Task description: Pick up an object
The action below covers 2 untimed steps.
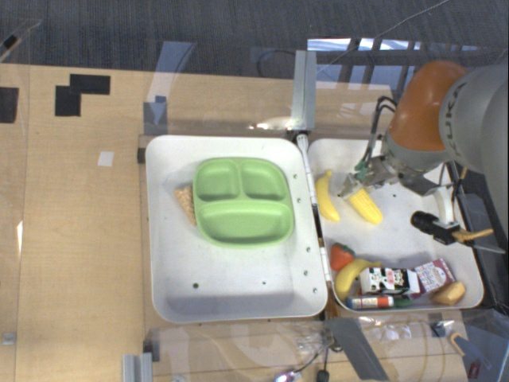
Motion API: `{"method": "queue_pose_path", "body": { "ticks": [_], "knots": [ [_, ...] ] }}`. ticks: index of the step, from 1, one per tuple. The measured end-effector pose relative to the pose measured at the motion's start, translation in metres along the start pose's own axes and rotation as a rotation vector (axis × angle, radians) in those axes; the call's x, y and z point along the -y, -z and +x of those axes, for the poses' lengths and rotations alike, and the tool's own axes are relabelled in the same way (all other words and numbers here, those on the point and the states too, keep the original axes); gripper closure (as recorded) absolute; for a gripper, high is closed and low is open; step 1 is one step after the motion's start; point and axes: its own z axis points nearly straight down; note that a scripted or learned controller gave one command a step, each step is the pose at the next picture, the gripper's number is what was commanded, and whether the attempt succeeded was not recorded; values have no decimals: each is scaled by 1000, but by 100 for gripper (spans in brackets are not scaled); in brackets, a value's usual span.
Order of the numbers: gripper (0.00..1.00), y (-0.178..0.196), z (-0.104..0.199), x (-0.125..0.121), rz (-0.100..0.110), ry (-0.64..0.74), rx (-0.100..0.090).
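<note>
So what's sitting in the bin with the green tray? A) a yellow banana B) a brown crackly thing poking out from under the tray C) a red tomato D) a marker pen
B: a tan cracker-like piece pokes out by the left edge of the green tray in the left bin.

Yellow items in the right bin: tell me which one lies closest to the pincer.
The corn cob, lying right under the pincer. The banana by the bin's left wall sits further off, and the second banana lies in the pile at the near edge.
</note>
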Motion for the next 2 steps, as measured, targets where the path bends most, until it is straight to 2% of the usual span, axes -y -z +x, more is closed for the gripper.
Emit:
{"method": "queue_pose_path", "body": {
  "ticks": [1, 2],
  "knots": [
    [100, -17, -14, 48, -2, -143, 2],
    [100, 78, 22, -33, 7, -172, -1]
  ]
}}
